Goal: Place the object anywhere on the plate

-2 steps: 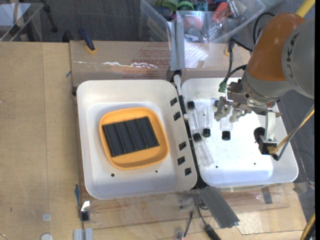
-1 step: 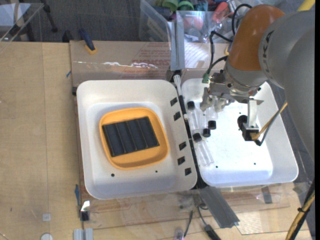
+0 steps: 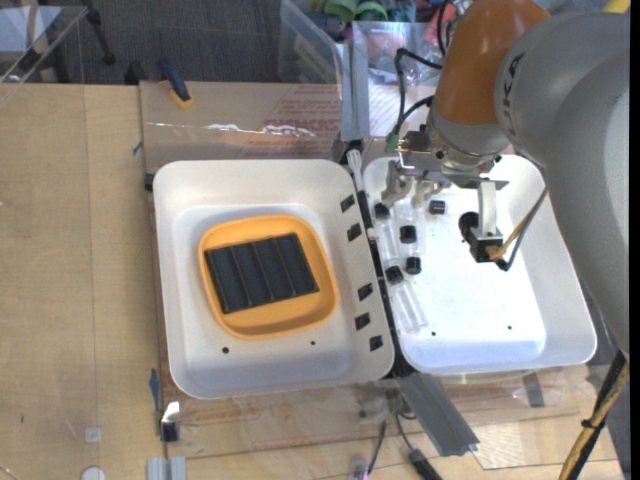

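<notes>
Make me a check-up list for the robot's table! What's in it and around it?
Surface: wooden bench with a left bin and a right bin, both white.
Job's things: orange plate in the left bin; a dark ribbed block lies on it.
Clutter: small black bits scattered in the right bin.
Gripper: the gripper is over the right bin's back-left part.
Cables: black cables loop beside the wrist.
Surroundings: clear tub of colourful things behind the bins.
</notes>
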Robot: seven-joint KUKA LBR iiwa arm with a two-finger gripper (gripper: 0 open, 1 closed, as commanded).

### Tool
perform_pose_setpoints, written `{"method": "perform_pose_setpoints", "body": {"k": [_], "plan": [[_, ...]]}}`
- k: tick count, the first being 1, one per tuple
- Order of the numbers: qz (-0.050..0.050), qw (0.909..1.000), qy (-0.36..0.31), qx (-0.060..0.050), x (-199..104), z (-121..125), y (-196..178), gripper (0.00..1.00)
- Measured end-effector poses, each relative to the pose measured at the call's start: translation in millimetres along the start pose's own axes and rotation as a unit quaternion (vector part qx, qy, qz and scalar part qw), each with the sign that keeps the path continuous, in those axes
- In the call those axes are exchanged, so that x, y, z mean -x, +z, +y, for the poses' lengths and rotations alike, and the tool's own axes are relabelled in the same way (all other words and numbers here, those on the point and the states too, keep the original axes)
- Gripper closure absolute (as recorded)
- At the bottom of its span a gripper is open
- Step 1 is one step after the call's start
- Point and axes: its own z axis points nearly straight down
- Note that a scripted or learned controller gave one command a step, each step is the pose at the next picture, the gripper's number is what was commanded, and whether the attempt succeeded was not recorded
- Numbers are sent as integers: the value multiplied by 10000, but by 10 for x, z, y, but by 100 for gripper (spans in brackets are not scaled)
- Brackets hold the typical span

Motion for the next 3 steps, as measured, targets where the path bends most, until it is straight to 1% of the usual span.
{"method": "perform_pose_setpoints", "body": {"k": [1, 2, 3], "plan": [[8, 9971, -763, -28, -103, -37, 39, 100], [13, 9930, -1177, -25, -516, -178, -149, 100], [15, 9685, -2488, -21, -1123, -353, -259, 100]]}}
